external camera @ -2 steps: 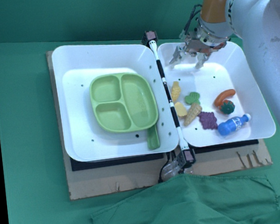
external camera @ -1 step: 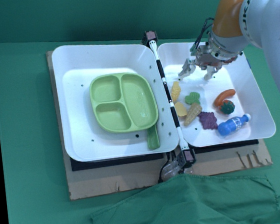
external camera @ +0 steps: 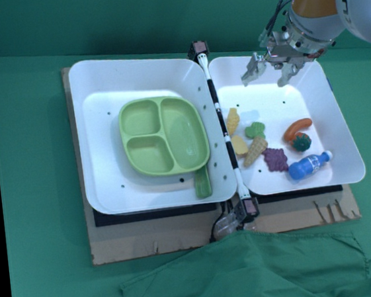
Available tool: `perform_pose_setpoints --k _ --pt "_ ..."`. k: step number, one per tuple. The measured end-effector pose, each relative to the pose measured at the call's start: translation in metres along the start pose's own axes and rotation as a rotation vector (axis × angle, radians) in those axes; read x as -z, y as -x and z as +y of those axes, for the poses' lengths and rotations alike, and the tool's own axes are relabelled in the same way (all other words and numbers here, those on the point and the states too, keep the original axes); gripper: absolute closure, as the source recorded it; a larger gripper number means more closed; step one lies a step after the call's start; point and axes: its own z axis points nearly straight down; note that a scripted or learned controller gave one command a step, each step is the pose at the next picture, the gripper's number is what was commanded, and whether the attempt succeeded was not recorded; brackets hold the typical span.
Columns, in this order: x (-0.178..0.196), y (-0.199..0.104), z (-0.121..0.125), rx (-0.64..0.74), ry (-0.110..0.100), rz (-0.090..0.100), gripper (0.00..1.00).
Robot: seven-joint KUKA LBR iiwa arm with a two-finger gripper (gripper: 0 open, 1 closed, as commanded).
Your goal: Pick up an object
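Note:
My gripper [external camera: 270,70] hangs over the back edge of the right bin [external camera: 343,126], its two fingers spread apart with nothing between them. Below it in that bin lie several toy foods: a yellow piece [external camera: 233,120], a green broccoli piece [external camera: 255,130], a yellow lump [external camera: 240,145], a corn cob [external camera: 255,151], purple grapes [external camera: 275,159], an orange sausage [external camera: 297,128], a strawberry with green top [external camera: 301,142] and a blue bottle [external camera: 308,165]. All lie well in front of the gripper.
The left bin [external camera: 96,121] holds a green divided plate [external camera: 163,136] with a handle pointing to the front. A black-and-white divider bar [external camera: 223,127] runs between the bins. Green cloth [external camera: 252,270] covers the bench front.

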Motion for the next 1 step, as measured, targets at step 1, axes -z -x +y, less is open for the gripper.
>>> perform_pose_setpoints --k 1 --pt "-0.0799 0.0234 -0.0625 -0.008 -0.024 0.001 0.00"
